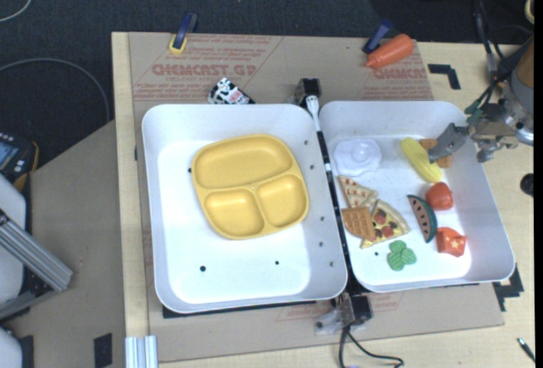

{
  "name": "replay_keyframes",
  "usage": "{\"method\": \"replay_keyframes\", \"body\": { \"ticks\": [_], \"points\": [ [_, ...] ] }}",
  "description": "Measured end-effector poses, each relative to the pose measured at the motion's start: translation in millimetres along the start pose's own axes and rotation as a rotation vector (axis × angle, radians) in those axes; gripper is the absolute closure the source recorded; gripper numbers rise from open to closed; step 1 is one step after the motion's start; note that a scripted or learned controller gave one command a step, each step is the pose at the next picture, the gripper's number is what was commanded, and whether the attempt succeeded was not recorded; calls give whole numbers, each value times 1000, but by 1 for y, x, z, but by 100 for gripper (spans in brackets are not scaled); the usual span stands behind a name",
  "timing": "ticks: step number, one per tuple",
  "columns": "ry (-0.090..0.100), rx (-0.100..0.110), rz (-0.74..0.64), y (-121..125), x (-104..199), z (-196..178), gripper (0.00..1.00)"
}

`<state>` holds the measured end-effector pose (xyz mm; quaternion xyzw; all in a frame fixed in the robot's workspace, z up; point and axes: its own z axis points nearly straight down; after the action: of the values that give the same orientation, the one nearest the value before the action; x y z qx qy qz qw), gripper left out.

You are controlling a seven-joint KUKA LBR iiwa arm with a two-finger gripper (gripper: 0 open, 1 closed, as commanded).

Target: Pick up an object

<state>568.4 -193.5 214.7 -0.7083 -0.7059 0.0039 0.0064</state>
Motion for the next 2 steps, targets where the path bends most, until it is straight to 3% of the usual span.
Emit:
{"method": "replay_keyframes", "body": {
  "ticks": [1,2],
  "points": [
    [-3,-14,-3,3,0,-8,0],
    [-1,-9,-3,0,10,41,0]
  ]
}}
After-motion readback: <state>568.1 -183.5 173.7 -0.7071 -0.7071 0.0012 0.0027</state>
